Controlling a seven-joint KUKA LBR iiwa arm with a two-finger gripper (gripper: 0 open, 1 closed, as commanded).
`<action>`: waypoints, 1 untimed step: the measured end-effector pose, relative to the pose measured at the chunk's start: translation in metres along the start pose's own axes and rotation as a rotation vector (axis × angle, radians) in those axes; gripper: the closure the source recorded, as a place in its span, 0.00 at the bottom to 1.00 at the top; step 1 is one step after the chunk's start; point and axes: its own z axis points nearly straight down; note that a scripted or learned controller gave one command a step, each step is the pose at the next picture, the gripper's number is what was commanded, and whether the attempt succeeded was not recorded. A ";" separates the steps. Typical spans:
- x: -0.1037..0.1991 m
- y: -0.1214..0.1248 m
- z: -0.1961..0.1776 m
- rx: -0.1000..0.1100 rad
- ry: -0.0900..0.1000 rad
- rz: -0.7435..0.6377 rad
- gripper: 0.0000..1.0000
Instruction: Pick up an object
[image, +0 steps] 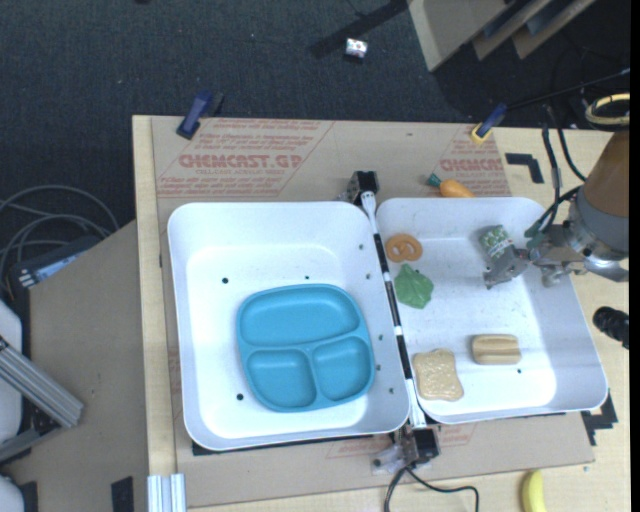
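Over the right bin (560, 330), near its far right rim, the claw (505, 266) reaches in from the right on the grey arm (600, 225). Its fingers are too small and blurred to read, so one cannot tell whether they stand spread or pressed together. A green-and-white crumpled object (493, 240) lies touching or just behind the claw's tip; whether it sits between the fingers cannot be made out.

Counted, there are two white bins side by side. The right bin holds five things: the crumpled object at the claw, one pretzel-shaped brown piece (404, 248) to the claw's left, one green leafy piece (414, 288) left and nearer the camera, one tan block (495, 349) just nearer than the claw, and one pale cracker-like slab (437, 375) nearer and left. The left bin (200, 250), well left of the claw, holds one blue divided tray (304, 345) with three compartments.

Beyond the bins, one small orange carrot-like item (453, 187) rests on the bench (260, 155). The arm's upper part is cut off at the right edge.
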 end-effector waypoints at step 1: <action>-0.001 0.057 0.035 -0.002 0.000 -0.001 0.00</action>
